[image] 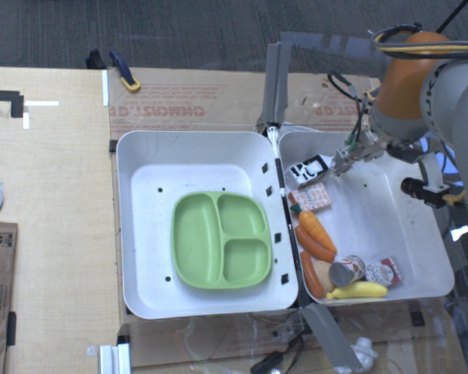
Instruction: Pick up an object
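At 12 o'clock of the right bin (421, 232), pincer (345, 159) hovers beside the black-and-white box (307, 169), grip state indiscernible; approach step, descent needed next.

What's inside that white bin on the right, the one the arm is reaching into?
In the right bin: a black-and-white box near the tool, a red-checked packet, two carrots, a sausage, a can, a banana and a small wrapper. Anything beneath that pile is hidden.
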Tool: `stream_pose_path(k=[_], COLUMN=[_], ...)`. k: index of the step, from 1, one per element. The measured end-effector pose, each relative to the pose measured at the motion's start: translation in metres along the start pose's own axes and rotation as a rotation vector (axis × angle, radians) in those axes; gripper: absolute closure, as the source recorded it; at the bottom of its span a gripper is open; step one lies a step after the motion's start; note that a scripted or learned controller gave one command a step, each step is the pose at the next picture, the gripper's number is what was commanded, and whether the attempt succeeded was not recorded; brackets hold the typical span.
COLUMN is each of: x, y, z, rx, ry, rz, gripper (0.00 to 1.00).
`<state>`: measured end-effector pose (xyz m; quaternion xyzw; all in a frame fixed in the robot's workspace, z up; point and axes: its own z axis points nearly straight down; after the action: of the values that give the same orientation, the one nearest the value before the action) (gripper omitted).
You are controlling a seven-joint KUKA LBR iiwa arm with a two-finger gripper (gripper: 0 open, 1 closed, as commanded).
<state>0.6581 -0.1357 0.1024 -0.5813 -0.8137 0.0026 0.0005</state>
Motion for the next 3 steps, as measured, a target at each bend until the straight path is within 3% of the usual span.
stream_pose_path(k=[1,2,3], x=[0.0,0.039,0.068], y=[0.0,-0.028,-0.011], z=[0.0,0.005,-0.09], rx=[0.0,-0.014,-0.006], ry=[0.0,-0.004,0.0], rz=[0.0,-0.078,-0.039], gripper=[0.0,0.0,0.0])
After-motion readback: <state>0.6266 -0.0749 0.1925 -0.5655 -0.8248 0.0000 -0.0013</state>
